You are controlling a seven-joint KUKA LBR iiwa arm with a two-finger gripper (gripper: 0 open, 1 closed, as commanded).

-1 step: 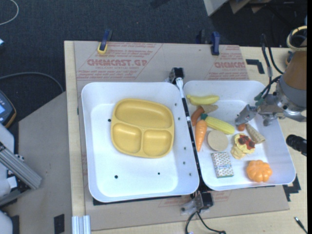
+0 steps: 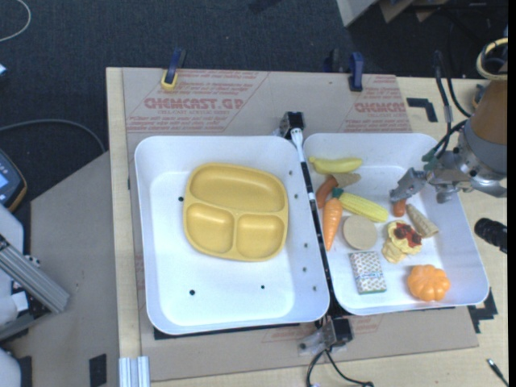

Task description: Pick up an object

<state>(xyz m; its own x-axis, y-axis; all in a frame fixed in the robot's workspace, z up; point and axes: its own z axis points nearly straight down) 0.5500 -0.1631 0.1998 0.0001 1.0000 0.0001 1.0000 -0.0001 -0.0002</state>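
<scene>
The tool (image 2: 419, 185) hangs with fingers spread, gripping nothing, over the right bin (image 2: 476, 248). A small red-orange toy piece (image 2: 399, 208) lies just below its left finger, beside the bread stick (image 2: 421, 221).

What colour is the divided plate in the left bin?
Yellow. The plate shows best in the camera view.

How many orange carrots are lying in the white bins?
2. Both lie in the right shallow white bin, near its left wall: a short darker orange toy carrot beside the yellow toy banana, and a longer orange toy carrot just below it.
</scene>
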